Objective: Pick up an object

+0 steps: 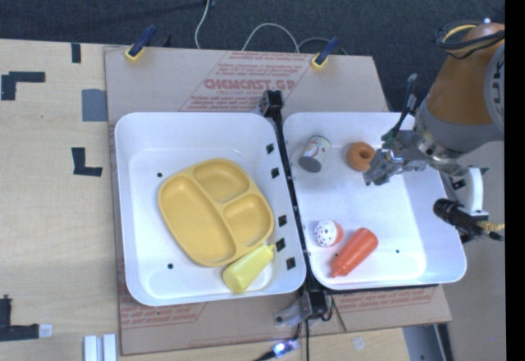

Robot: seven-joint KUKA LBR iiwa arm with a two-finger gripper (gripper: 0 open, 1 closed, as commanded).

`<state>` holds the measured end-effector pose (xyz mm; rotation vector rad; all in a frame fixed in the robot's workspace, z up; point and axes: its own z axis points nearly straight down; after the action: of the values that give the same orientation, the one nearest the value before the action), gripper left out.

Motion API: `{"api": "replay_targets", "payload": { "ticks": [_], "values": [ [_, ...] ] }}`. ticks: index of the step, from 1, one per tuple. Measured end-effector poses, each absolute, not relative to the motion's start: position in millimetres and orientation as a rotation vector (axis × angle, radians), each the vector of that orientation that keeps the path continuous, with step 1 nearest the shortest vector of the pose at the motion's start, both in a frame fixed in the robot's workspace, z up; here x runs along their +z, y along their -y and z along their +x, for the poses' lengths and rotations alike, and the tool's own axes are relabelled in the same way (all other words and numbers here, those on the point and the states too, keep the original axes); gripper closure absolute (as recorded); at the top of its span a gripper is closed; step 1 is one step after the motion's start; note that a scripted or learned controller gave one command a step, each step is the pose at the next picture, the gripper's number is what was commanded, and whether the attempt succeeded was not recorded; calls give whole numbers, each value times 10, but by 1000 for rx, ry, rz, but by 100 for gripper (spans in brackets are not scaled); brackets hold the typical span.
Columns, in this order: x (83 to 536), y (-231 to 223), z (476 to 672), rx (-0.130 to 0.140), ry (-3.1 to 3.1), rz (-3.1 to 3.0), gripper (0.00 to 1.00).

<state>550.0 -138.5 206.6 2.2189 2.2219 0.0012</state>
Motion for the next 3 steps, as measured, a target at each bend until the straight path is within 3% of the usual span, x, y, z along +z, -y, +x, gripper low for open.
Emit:
{"api": "replay_targets", "payload": {
  "ticks": [1,3],
  "values": [
    [2148,1380,5504,0,-2223,2220,100],
    [2188,295,5606,2,-2230,2214,100]
  ]
}}
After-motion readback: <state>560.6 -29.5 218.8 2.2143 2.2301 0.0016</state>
